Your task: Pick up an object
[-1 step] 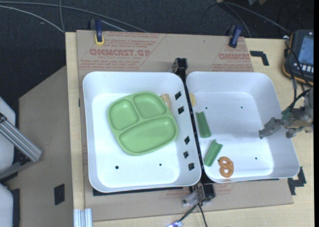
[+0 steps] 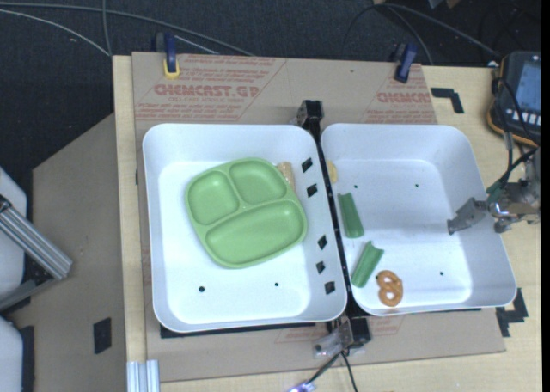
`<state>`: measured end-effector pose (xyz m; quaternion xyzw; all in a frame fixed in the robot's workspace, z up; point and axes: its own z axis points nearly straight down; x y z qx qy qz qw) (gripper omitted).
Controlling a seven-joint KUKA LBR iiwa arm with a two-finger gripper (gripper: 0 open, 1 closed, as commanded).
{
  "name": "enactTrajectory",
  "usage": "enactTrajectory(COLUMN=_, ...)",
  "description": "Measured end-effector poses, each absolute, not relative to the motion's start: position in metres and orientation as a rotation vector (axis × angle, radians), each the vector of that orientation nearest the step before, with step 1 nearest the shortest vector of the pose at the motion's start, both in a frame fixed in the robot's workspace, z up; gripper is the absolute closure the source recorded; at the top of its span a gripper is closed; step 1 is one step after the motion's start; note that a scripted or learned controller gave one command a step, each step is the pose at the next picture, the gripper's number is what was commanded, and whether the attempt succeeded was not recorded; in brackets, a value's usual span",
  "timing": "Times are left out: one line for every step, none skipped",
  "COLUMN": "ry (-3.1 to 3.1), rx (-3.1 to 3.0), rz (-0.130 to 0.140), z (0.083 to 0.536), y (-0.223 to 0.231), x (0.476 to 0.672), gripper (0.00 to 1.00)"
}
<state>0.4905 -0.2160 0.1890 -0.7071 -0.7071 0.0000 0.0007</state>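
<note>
In the right bin (image 2: 447, 145) lie a green stick (image 2: 350, 214), a second green stick (image 2: 367, 263) below it, and a brown pretzel (image 2: 389, 287) near the front wall. My gripper (image 2: 461, 219) sits low at this bin's right wall, well to the right of all three, with nothing visibly in it. The left bin (image 2: 172, 287) holds a green divided plate (image 2: 247, 211), and a small tan piece (image 2: 284, 175) lies at the plate's upper right corner.
A black clip strip (image 2: 320, 210) runs along the wall between the bins. A small yellowish bit (image 2: 332, 174) lies near that wall in the right bin. Clamps (image 2: 171, 53) hold the cardboard sheet at the back. Cables hang at the far right.
</note>
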Motion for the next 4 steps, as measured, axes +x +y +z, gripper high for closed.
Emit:
enactTrajectory(ry=-2.216, rx=-2.216, rz=0.003, z=0.126, y=-0.213, x=0.488, gripper=0.00)
enactTrajectory(ry=-2.217, rx=-2.216, rz=0.002, z=0.082, y=-0.211, x=0.488, gripper=0.00)
enactTrajectory(ry=-2.221, rx=-2.221, rz=-0.003, z=0.096, y=-0.212, x=0.489, gripper=1.00)
enactTrajectory(ry=-2.228, rx=-2.224, rz=-0.004, z=0.160, y=-0.213, x=0.492, gripper=1.00)
